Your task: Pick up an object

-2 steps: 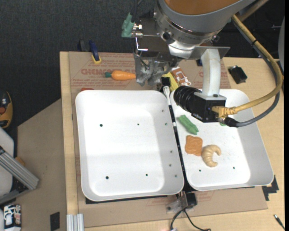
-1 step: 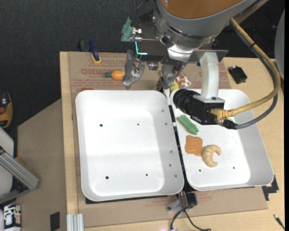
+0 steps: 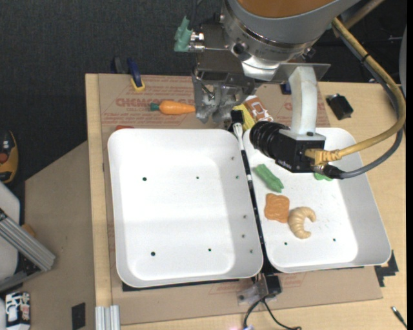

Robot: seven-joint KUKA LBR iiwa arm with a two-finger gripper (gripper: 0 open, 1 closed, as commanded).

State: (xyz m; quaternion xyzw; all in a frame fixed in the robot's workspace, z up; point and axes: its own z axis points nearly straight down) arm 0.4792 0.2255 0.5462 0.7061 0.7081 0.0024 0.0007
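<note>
Worktop w/ two bins: pincer (image 3: 216,103) at back rim, grip state can't tell. Croissant (image 3: 302,221), nugget (image 3: 277,208) well forward; risk: grabbing nothing.

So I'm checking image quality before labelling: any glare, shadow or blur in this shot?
Camera view: even light, mild glare washing out the left bin; soft shadow along its far wall; the croissant and green piece are sharp; the arm's grey body at top looks soft.

Grey arm (image 3: 277,26) reaching in from above — tool (image 3: 216,103) lowered, pointing down
</note>
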